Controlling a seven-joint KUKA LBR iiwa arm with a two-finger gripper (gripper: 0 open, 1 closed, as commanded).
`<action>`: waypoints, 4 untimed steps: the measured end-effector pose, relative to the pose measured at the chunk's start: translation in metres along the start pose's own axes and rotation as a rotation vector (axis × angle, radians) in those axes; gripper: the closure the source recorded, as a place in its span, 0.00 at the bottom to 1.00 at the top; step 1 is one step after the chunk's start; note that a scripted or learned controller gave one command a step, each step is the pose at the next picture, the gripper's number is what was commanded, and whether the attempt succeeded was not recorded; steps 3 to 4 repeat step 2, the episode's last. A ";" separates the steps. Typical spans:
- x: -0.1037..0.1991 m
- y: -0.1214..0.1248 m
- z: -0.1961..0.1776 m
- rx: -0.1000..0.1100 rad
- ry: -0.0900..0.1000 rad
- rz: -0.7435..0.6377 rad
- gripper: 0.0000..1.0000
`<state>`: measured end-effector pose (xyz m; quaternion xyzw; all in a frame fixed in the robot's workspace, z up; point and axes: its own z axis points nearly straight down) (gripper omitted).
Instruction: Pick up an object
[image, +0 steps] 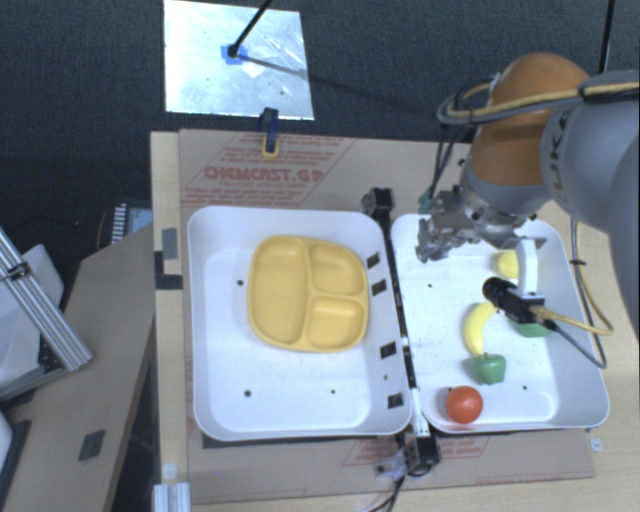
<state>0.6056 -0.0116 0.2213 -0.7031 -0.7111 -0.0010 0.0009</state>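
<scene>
from my seat the arm (560, 130) comes in from the upper right of the frame, and its gripper (437, 243) hangs over the upper left corner of the right bin (575, 400), near the divider between the two bins. i cannot tell how the jaws stand; the head is a grey blur from this angle, and i see nothing carried there.

the pickable things all sit in the right bin, lower and further right than the gripper: a yellow banana (479, 328) mid-bin, a green piece (489, 369) just below it and touching or nearly so, a red tomato-like ball (464, 404) near the bin's lower edge, and a second yellow piece (507, 264) partly hidden behind a black-and-white fitting. a yellow cable trails from that fitting toward the right rim, so i would steer clear there.

the left bin (215, 400) carries a yellow divided tray (305, 292) in its middle.

i judge the red ball the easiest target, since it stands apart with bare floor around it, though the lower wall is close.
</scene>
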 end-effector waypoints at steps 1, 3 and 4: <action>0.050 -0.007 -0.011 -0.002 0.000 0.001 1.00; 0.114 -0.011 -0.010 -0.002 0.001 0.000 1.00; 0.114 -0.011 -0.010 -0.002 0.001 0.000 1.00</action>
